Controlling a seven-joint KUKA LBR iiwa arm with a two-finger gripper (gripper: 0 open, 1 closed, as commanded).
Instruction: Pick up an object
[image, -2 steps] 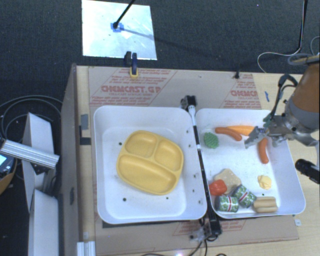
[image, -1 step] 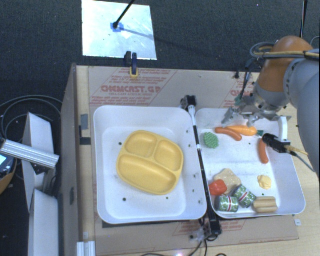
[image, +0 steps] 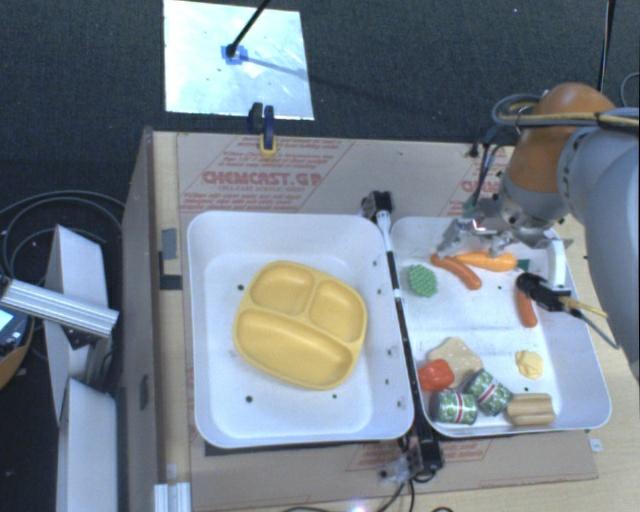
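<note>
A: What lies around the board (image: 300, 165)?
B: Dark carpet (image: 80, 80). Behind the board, a shiny metal sheet (image: 238, 60).
A: And to its left?
B: Black cables (image: 40, 215), white boxes (image: 75, 270), a metal rail (image: 60, 305).

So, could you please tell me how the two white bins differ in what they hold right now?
The left bin holds one large thing, a yellow divided tray; the right bin holds many small toy foods, such as a green ball, a tomato and two cans. The tool hangs over the right bin's far edge, not the left bin. Both are shallow, white and side by side.
</note>
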